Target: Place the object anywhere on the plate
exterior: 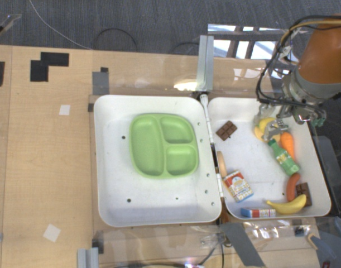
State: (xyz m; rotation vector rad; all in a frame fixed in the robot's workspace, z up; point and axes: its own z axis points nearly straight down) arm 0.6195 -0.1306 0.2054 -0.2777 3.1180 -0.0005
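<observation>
Camera view had the gripper (277, 128) low over the far part of the right bin (324, 202), right at a small yellow piece (263, 126) beside the carrot (288, 144); that looked like the object in play, and it lay in the bin, not lifted. Whether the gripper was released or clenched, I could not tell from this angle.

Just toward the near edge sat a green bottle (285, 159), touching the carrot, so a clean descent mattered: crowding there could drag a neighbour along. A chocolate bar (226, 130) lay apart, toward the divider; a juice carton (237, 186), a sausage (292, 186) and a banana (287, 205) held the near side.

The green plate (162, 145), 3 compartments, sat mid left bin (111, 205), bare. My read: grip squarely, lift straight, clear the divider, then release low over any compartment.
</observation>
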